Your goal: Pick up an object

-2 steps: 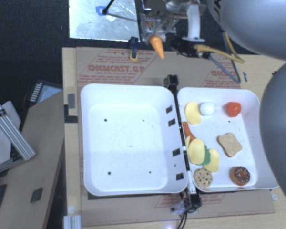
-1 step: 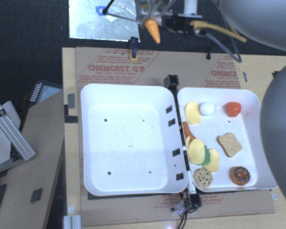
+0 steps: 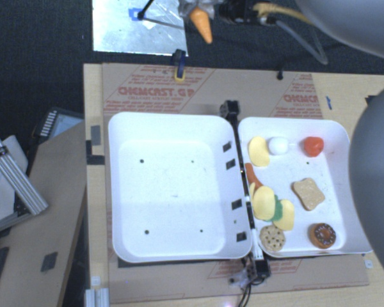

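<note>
The gripper [image 3: 201,5] pinches a small orange plastic carrot [image 3: 201,25] high above the tabletop [image 3: 153,85]; the pick looks done

Dark carpet-like floor [image 3: 38,43] surrounds the surface [image 3: 153,85], a brown cardboard sheet printed with red lettering. A shiny metal plate [image 3: 125,18] lies on the floor beyond it, a strip of blue tape [image 3: 136,14] stuck to it. At left, a tan panel [image 3: 51,190] sits beside a slanted aluminium rail [image 3: 13,174]. Even, soft overhead light; faint shadows.
</note>
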Available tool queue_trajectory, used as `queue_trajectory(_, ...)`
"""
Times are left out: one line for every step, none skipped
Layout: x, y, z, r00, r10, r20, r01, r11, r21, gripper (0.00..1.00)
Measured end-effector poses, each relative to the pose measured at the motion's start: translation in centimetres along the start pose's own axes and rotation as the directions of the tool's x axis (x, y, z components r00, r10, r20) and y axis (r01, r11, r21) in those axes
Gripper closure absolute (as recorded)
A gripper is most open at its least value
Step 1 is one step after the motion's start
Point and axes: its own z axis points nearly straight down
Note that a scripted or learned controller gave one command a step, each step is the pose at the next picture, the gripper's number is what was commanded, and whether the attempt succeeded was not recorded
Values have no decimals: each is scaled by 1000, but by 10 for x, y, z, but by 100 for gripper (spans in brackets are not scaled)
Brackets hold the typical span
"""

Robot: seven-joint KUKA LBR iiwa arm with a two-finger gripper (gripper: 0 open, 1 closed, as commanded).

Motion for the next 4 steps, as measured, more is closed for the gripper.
queue_trajectory(8,-1,134,1000,5,6,-5,1000,18,100)
queue_trajectory(9,0,-7,1000,0,-4,0,1000,-10,100)
queue_trajectory(-4,-1,106,1000,6,5,-6,1000,15,100)
queue_trajectory(8,0,62,1000,2,1,-2,1000,1,100)
